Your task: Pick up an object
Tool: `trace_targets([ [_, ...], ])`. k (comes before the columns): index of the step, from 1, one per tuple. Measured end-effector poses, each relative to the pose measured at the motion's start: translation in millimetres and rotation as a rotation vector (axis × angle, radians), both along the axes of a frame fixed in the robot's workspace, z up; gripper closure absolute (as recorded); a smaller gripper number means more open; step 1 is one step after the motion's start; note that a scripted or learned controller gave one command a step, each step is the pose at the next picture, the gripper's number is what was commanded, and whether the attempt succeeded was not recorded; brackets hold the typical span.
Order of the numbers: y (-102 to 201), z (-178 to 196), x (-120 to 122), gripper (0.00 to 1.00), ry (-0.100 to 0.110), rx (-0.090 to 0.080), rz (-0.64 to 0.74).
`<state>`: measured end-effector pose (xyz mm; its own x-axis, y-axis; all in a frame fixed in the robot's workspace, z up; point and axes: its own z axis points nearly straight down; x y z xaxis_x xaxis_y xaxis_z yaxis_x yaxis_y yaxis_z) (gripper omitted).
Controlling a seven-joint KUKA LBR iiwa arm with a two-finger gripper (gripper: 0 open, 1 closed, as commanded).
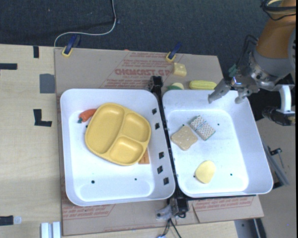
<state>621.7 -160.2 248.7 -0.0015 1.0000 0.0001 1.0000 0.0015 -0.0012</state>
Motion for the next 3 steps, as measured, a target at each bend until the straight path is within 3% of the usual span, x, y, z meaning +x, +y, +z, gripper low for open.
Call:
trace_targets([
  [1, 4.4, -156.6, -10.0, 0.0, 0.007, 0.002, -0.003],
  [2, 46.6, -157.5, -88.6, 0.0, -0.019, -0.026, -0.018],
  [3, 13.4, -159.3, -134.7, 0.0, -0.014, -0.001, -0.006],
])
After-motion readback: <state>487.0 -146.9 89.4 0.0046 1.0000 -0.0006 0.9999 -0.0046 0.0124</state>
